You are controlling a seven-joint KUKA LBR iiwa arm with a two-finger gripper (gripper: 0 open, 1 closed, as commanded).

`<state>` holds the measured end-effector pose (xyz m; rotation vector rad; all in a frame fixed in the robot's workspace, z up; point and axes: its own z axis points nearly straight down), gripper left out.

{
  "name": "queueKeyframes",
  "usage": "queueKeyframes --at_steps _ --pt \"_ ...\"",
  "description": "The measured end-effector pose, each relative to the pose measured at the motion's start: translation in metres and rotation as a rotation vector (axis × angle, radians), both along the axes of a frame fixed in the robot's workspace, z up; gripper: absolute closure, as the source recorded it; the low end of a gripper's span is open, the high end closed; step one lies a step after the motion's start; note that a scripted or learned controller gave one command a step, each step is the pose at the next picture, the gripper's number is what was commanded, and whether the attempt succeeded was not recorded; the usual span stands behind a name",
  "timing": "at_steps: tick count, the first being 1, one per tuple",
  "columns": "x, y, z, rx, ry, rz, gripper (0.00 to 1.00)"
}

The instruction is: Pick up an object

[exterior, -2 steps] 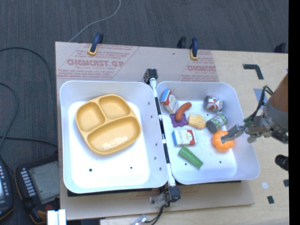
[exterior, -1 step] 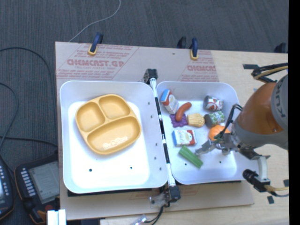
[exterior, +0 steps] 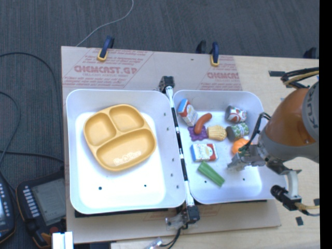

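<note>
**Hovering Over a Bin of Toy Food**

Reaching in from the right, one grey arm (exterior: 298,123) with an orange band hung its gripper (exterior: 239,162) low over the right bin (exterior: 249,188); whether the fingers were wide or closed I cannot tell — they were too small and dark against the white floor.

Two shallow white bins sat side by side, rounded at the corners and smooth as moulded plastic. The left bin (exterior: 88,191) carried one yellow divided plate (exterior: 120,137) with three compartments, matte and soft-edged.

The right bin held the candidates for picking, about eight pieces of plastic play food: one red sausage (exterior: 203,120), one ridged yellow corn cob (exterior: 217,134), one purple cluster (exterior: 197,134), one flat green stick (exterior: 210,173), two small printed cartons (exterior: 204,151) (exterior: 185,112), one printed can (exterior: 236,114) and one orange ball (exterior: 238,145) just beside the gripper. Nothing showed between the fingers.

Two blue-and-yellow clamps (exterior: 213,54) — one per side — gripped the board's far edge.
</note>
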<state>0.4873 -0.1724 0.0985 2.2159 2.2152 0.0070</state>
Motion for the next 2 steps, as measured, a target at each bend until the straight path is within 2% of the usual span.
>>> queueKeyframes --at_steps 1,2 --pt "-0.0001 0.0002 -0.0002 0.0 0.0 0.0 0.0" --pt "0.0006 0.0005 0.0094 0.0 0.0 0.0 1.0"
